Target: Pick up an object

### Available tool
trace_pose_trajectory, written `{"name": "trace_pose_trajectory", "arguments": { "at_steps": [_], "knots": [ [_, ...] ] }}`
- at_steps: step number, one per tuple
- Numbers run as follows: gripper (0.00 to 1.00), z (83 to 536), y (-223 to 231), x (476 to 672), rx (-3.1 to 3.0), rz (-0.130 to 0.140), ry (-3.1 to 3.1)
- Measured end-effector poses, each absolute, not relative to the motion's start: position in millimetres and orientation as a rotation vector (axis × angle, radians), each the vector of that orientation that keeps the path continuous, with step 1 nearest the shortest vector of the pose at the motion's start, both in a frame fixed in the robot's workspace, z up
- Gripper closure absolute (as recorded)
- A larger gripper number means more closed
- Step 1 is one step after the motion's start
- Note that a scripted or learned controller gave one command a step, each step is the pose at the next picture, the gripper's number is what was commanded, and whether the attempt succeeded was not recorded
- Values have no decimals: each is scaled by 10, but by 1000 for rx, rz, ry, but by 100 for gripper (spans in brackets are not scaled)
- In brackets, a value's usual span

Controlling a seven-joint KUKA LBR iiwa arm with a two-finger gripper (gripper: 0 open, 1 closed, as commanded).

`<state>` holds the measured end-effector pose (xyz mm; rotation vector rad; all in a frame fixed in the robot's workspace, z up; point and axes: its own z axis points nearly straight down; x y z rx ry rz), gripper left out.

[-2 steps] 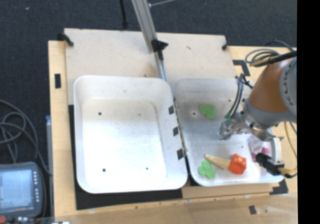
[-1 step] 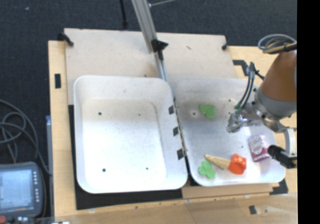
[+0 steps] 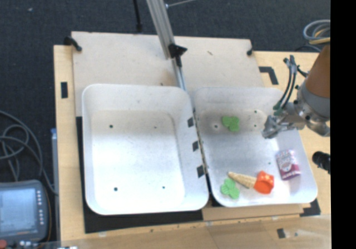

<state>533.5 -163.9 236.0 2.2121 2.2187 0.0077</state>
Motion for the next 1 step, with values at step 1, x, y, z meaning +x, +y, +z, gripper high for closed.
{"name": "trace_pose_trajectory", "arguments": {
  "at_steps": [1],
  "knots": [
    [100, 2903, -1649, 5354, 2211, 7, 2221]
  ]
}}
